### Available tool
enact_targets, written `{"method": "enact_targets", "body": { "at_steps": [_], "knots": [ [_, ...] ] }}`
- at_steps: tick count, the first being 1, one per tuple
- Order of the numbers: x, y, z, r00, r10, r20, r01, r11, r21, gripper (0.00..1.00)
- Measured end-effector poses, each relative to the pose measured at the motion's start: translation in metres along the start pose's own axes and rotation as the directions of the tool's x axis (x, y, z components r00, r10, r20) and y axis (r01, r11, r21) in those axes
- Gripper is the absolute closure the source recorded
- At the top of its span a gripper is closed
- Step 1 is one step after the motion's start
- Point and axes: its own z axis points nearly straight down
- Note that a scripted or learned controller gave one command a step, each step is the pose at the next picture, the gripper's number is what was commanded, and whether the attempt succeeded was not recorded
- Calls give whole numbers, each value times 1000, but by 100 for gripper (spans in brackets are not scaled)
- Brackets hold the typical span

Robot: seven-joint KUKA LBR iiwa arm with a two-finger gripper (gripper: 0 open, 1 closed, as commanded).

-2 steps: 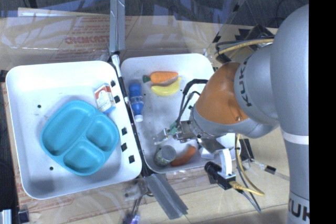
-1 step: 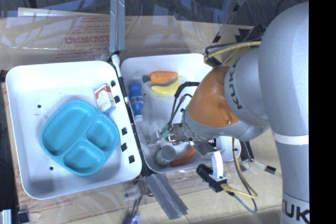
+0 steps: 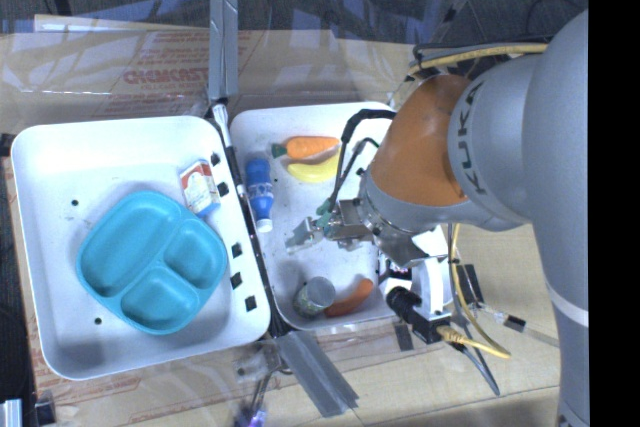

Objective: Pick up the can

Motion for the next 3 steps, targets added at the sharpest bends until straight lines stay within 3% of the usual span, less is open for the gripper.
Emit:
{"method": "enact_targets", "body": {
  "at_steps": [1, 2, 3],
  "knots": [
    [-32, -3, 92, 973, -230, -2, 230, 973, 4, 0],
    [-32, -2, 82, 972, -235, -3, 235, 972, 5, 100],
    [-32, -2, 82, 972, -235, -3, 235, 972, 5, 0]
  ]
}}
